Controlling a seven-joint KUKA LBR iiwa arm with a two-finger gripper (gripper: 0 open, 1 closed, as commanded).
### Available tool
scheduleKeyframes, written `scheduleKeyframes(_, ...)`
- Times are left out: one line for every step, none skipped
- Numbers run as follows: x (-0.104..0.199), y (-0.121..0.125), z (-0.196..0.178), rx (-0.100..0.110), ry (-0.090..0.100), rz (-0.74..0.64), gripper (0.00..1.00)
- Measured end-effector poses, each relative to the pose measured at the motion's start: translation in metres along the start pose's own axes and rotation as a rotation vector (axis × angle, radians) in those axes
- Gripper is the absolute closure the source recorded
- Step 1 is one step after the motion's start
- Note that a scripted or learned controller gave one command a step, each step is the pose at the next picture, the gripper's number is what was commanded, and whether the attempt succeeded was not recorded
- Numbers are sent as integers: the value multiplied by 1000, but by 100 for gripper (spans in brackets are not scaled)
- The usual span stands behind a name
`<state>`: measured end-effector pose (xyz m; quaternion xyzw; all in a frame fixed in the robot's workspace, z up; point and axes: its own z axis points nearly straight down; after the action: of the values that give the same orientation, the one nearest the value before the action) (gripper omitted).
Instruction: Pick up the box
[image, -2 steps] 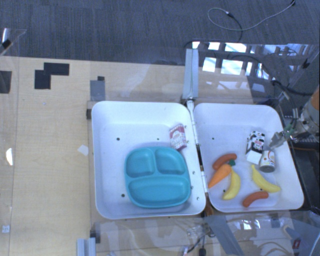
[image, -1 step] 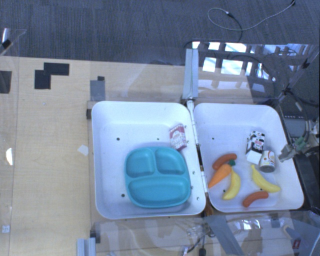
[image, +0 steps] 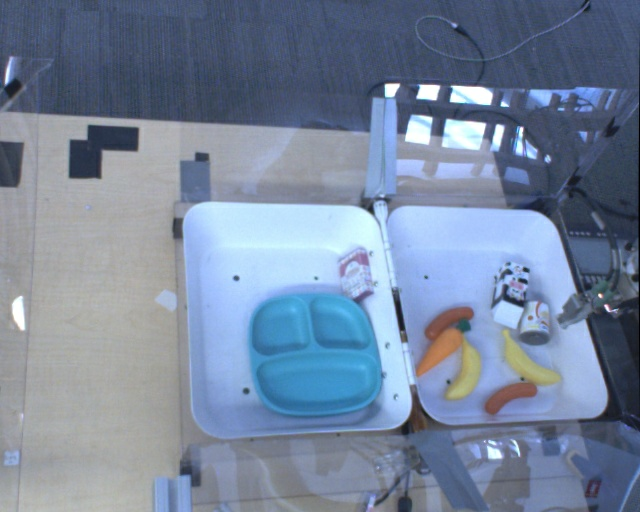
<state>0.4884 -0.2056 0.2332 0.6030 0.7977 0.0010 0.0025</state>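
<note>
Box (image: 356, 274): we see it in the left bin (image: 215, 300), at 1 o'clock from the blue plate (image: 315, 353).
Jaws (image: 578, 310): at the right bin's (image: 440, 245) 3 o'clock rim; we cannot tell their state.

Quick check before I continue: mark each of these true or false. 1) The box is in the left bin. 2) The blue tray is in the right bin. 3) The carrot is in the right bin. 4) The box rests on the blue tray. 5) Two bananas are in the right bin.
1) True: the small red box lies in the left bin, near the divider.
2) False: the blue tray is in the left bin.
3) True: the carrot lies in the right bin.
4) False: the box lies just beyond the tray's far right corner.
5) True: one banana beside the carrot, another banana further right.
</note>
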Motion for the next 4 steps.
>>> scheduleKeyframes(0, 2, -12, -6, -4, -2, 100)
scheduleKeyframes(0, 5, -23, -12, -8, -5, 100)
scheduleKeyframes(-1, 7, -34, -17, -11, -7, 100)
scheduleKeyframes(-1, 10, -99, -3, -4, 1, 100)
